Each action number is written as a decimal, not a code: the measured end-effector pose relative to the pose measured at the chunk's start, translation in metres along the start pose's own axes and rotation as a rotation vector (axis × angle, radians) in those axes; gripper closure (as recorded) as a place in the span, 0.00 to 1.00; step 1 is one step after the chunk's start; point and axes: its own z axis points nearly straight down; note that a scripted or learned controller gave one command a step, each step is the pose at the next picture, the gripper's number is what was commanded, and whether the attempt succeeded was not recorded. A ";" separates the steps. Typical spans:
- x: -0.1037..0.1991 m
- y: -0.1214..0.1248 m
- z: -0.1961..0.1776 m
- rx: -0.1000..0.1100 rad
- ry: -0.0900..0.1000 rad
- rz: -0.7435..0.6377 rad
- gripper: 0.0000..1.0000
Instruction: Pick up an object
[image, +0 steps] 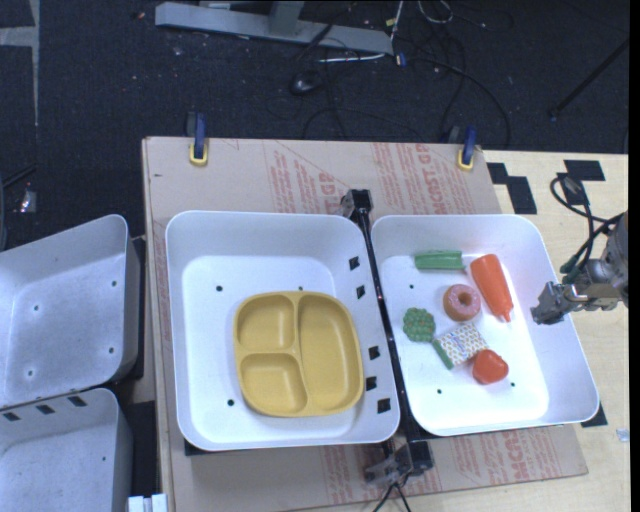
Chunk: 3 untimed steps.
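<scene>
The right bin (560, 350) holds several toy foods: a green bean pod (438, 261), an orange carrot (491, 285), a pink donut (462, 302), a green broccoli (419, 324), a patterned white packet (461, 345) and a red tomato (489, 368). My gripper (550, 303) hangs at the right bin's right rim, to the right of the carrot and apart from every item. Nothing shows between its fingers.
The left bin (190, 300) holds a yellow divided plate (297, 352). A black divider (378, 310) runs between the bins. Two yellow clamps (199, 152) pin the cardboard at the back. Spare white bins (60, 300) lie to the left of the bench.
</scene>
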 end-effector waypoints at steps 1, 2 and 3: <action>0.000 0.002 -0.040 0.002 0.000 -0.001 1.00; 0.045 0.013 -0.038 0.006 0.004 -0.005 1.00; 0.100 0.017 -0.017 0.009 0.005 -0.006 1.00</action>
